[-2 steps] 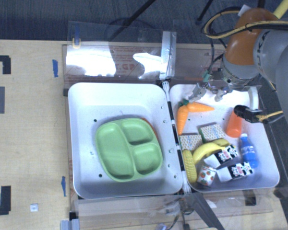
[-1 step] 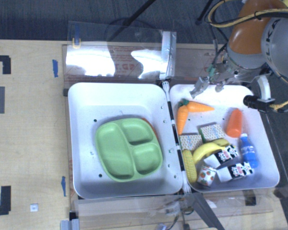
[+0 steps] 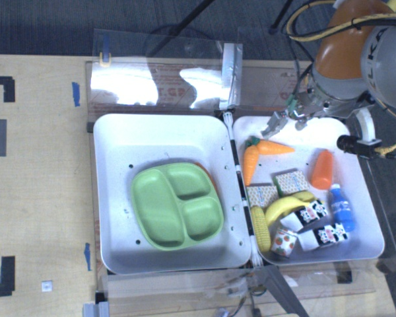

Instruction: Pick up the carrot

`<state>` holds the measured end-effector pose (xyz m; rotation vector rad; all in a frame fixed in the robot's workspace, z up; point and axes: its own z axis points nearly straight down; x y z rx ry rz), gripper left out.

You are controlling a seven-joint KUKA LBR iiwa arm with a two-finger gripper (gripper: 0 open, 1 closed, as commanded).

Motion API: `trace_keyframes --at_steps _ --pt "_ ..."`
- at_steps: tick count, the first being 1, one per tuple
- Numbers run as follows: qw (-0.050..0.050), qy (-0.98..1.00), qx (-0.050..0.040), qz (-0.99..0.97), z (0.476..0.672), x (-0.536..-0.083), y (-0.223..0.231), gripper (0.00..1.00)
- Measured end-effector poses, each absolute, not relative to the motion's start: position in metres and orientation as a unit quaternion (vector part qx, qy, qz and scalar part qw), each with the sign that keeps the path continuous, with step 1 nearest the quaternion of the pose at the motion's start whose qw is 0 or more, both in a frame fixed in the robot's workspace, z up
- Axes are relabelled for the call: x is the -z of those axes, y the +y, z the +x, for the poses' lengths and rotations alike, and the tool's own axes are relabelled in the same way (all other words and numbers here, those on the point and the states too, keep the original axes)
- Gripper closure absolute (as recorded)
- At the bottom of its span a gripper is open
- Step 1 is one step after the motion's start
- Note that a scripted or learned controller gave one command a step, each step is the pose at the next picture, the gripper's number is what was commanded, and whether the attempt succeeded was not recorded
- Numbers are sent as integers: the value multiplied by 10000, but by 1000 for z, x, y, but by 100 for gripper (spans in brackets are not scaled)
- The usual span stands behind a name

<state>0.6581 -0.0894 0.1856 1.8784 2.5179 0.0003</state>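
Two orange carrot shapes lie at the back left of the right bin (image 3: 373, 233). One carrot (image 3: 276, 148) lies flat with its tip to the right and a green top at its left end. The other carrot (image 3: 250, 166) points toward the front along the bin's left wall. My gripper (image 3: 286, 121) hangs just above and behind the flat carrot. Its fingers (image 3: 274, 124) stand apart with nothing between them, so it is open. The grey arm with its orange band (image 3: 346, 41) reaches in from the upper right.
The right bin also holds an orange bottle (image 3: 323, 169), a blue bottle (image 3: 341, 207), a banana (image 3: 287, 207), a corn cob (image 3: 260, 228), small boxes and cow-print cartons (image 3: 331, 234). A green divided plate (image 3: 178, 205) lies in the left bin (image 3: 112, 144).
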Motion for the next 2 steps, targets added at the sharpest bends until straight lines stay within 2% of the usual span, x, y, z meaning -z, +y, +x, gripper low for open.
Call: trace_keyframes --at_steps 1,2 --pt "22 8274 -9 5616 668 -249 -59 0" --pt "7 8416 -5 5401 602 -210 -68 0"
